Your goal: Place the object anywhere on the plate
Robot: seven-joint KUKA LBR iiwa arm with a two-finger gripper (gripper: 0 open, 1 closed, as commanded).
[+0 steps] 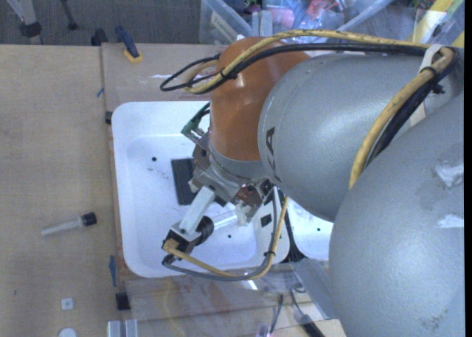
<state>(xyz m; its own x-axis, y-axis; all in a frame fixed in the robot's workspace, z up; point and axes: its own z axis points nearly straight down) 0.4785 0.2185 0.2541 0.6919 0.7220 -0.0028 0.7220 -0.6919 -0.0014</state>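
Two white bins [140,136] are showing, the right one lying mostly under the single arm [354,151]. One flat black piece [182,179] is lying in the left bin. On the bench [44,144], one syringe [68,225] is resting and one blue clamp [127,42] is sitting. Two clear tubs [221,15] of toys are standing behind.

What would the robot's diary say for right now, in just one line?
arm: reaching down into white bin | black flat piece: lying on bin floor beside wrist
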